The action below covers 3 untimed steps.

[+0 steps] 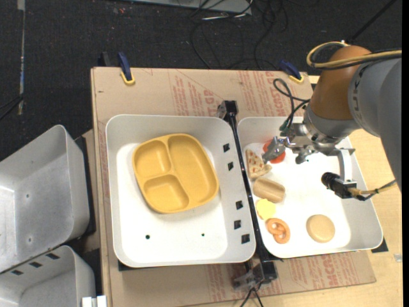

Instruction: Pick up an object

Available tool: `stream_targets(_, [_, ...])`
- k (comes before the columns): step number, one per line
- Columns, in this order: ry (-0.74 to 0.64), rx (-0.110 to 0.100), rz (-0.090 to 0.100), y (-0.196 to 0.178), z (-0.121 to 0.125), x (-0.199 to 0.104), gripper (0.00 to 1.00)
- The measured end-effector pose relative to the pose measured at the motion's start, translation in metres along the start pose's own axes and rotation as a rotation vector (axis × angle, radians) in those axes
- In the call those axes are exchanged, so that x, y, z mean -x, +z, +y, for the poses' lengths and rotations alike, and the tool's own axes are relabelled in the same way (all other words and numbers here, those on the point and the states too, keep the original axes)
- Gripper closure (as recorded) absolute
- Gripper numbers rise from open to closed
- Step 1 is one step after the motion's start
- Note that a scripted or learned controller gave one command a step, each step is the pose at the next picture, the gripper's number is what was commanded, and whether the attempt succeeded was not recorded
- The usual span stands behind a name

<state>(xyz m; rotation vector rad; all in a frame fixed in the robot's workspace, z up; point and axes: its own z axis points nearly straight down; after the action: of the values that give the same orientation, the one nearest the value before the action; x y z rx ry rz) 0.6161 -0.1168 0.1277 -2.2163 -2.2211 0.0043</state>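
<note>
Cardboard-topped desk (166, 85) carries two white bins, and the tool (276, 149), its state impossible to tell, hovers in the right bin (358, 235) by a small red plastic toy (277, 158), probably light, stiff, slippery, best pinched across its middle.

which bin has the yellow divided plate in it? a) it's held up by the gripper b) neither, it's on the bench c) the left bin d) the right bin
c: the yellow divided plate lies flat inside the left bin, while the right bin holds the small food items near the gripper.
</note>
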Motion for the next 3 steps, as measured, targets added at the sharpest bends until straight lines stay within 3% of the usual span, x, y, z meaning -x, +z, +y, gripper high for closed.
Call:
stream_targets(1, [0.002, 0.007, -0.001, -0.014, 0.001, 0.0, 1.0])
stream_targets(2, [0.003, 0.011, -0.002, -0.076, 0.0, 0.005, 1.0])
stream_targets(3, [0.0, 0.01, -0.002, -0.107, 0.001, 0.005, 1.0])
